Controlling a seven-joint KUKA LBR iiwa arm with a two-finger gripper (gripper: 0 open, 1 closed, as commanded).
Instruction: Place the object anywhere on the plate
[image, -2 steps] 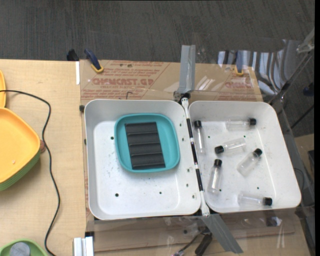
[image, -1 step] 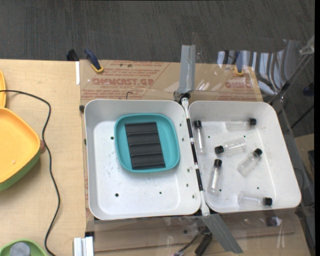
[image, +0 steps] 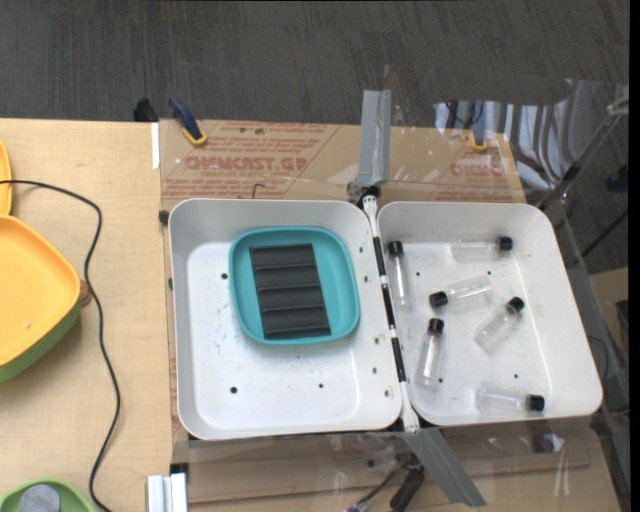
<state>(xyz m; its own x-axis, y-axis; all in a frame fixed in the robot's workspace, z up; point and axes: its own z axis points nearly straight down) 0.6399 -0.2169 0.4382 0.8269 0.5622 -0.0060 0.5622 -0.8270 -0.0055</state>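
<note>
A teal plate (image: 345, 290) with rounded corners lies in the left bin (image: 200, 330), in its upper middle. A dark ribbed insert (image: 289, 291) covers the plate's centre. Several clear vials with black caps lie scattered in the right bin (image: 560, 300): one at the top (image: 480, 246), one in the middle (image: 460, 293), one upright-looking near the divider (image: 431, 350), one at the right (image: 498, 323) and one at the bottom (image: 508, 402). Another vial (image: 397, 272) lies along the divider's edge.
A cardboard sheet (image: 300, 155) with red print lies behind the bins. Yellow and green dishes (image: 30, 300) are stacked at the far left on the wooden bench, with a black cable (image: 100, 330) looping beside them. A grey metal post (image: 375, 140) stands behind the divider.
</note>
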